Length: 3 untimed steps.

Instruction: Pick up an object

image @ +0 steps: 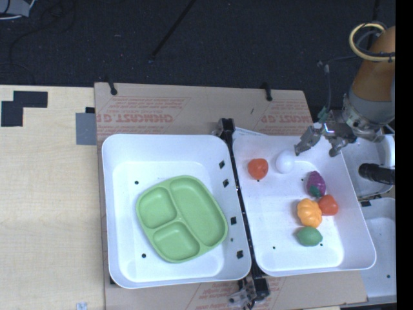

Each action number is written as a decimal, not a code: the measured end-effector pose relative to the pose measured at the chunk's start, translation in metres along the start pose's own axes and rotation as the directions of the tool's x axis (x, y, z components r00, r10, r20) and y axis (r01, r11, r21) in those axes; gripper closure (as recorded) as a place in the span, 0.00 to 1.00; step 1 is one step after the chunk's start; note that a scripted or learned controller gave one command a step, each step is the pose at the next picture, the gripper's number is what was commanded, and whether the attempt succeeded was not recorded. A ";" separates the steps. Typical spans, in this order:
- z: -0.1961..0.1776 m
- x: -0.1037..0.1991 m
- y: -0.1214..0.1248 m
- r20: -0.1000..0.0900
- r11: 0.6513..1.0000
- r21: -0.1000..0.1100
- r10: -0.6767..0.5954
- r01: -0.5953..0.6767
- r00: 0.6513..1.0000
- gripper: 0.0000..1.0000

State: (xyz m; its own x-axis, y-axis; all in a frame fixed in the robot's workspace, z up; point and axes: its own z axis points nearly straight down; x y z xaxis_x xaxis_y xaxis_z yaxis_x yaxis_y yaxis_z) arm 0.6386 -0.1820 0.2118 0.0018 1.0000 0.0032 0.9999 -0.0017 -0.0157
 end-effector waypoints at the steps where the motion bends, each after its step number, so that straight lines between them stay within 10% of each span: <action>1: -0.009 0.000 0.003 0.002 1.000 -0.013 -0.002 0.002 1.000 0.00; 3: 0.102 0.008 -0.006 0.001 1.000 -0.007 -0.001 0.001 1.000 0.00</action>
State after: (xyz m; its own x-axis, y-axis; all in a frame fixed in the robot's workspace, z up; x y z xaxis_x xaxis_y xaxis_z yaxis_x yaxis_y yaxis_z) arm 0.6314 -0.1740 0.1099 0.0005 1.0000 0.0023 1.0000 -0.0005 -0.0086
